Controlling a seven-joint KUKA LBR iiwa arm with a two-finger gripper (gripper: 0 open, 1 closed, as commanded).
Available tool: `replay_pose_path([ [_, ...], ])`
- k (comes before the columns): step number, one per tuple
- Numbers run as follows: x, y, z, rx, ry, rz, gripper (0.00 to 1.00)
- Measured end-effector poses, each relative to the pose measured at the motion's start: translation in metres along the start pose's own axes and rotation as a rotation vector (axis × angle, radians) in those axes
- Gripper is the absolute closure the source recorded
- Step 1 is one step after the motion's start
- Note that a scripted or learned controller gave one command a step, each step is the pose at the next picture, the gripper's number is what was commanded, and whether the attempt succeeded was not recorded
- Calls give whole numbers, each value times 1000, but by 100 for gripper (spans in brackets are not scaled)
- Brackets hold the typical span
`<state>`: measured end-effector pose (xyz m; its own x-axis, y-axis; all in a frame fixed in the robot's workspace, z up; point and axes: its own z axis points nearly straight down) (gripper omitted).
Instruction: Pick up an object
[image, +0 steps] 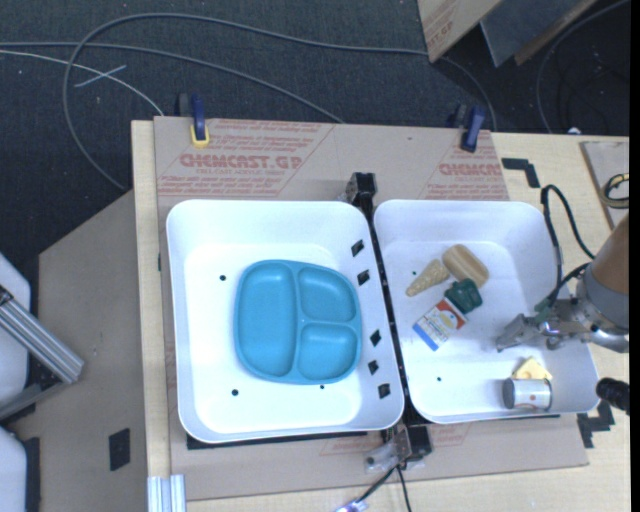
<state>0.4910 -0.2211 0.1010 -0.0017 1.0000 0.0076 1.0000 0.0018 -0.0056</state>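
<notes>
The right bin (500, 218) holds a tan toy ice-cream cone (445, 270), a dark green object (464, 296) just below it, and a small red, white and blue carton (437, 324). A grey can (527, 394) lies near the front right corner with a yellow piece (531, 370) against it. My gripper (522, 338) hangs low over the right side of this bin, above the can and to the right of the carton. Its fingers are open with nothing between them.
A blue divided plate (297, 321) lies in the left bin (190, 300). A black divider with clips (372, 300) runs between the bins. Clamps (199, 128) hold the board at the back. Cables trail at the right bin's far right edge (556, 215).
</notes>
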Motion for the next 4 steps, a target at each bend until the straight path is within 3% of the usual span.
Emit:
replay_pose_path([
  [1,4,1,17,-2,3,-2,0],
  [2,2,1,5,-5,-3,-1,100],
  [4,2,7,-113,-13,-11,0,100],
])
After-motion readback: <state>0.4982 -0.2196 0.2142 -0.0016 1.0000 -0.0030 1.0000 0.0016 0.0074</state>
